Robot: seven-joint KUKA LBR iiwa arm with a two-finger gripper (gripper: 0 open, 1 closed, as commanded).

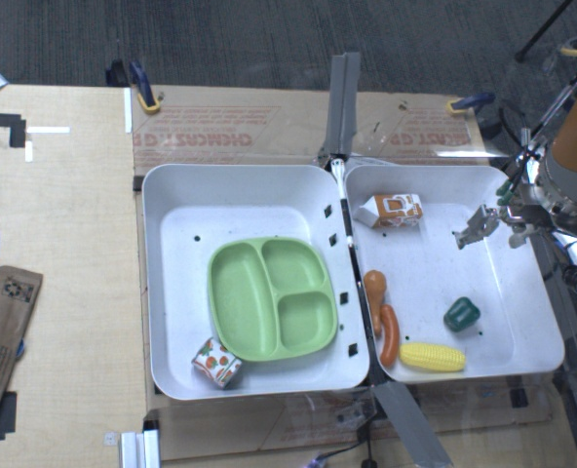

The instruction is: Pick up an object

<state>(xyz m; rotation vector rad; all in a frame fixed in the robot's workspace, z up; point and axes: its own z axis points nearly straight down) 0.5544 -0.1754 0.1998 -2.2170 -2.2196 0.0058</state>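
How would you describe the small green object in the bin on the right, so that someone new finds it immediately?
Start at the right white bin, the one nearer the arm. Along its near side lies a yellow corn cob; just above the cob's right end sits the green pepper. It is the only dark green thing in that bin, small and squat, apart from the orange sausage and the carton.

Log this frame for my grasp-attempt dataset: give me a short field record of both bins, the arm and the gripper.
left bin: green divided plate; small patterned carton at the plate's near-left corner
right bin: orange-and-white carton at the far side; hot dog against the left wall; corn cob near the front; green pepper right of centre
gripper: over the right bin's far-right part, nothing seen between its fingers
finger state: cannot tell
task status: no object picked up yet
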